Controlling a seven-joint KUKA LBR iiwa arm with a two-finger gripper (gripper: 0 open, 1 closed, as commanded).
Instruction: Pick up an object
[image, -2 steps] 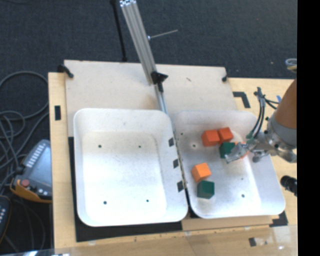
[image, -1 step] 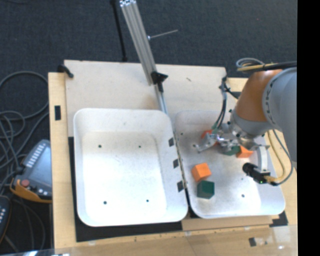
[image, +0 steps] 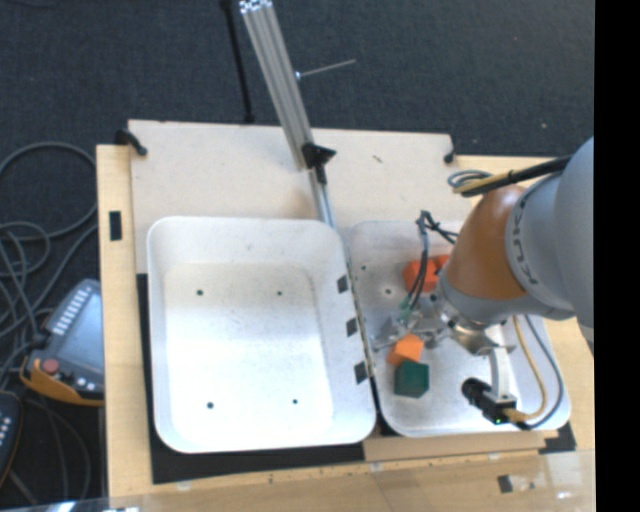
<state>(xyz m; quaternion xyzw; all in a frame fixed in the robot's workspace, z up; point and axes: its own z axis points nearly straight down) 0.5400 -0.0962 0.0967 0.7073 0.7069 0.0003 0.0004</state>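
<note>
In the right bin (image: 385, 250) lie three small objects. An orange block (image: 406, 350) sits near the bin's left wall, with a dark green block (image: 411, 379) touching it just in front. Another orange piece (image: 421, 272) lies farther back, partly hidden by the wrist. My gripper (image: 405, 325) hangs low in this bin, directly behind and over the nearer orange block, its metal tip close to the block's top. Nothing is visibly held. The orange-banded wrist (image: 485, 255) covers the bin's middle and right part.
The left bin (image: 250, 330) stands beside the right one, separated by a narrow gap with black clips (image: 352, 326). A slanted metal pole (image: 285, 90) rises behind the bins. Cables and a black connector (image: 485, 395) trail over the right bin's front corner.
</note>
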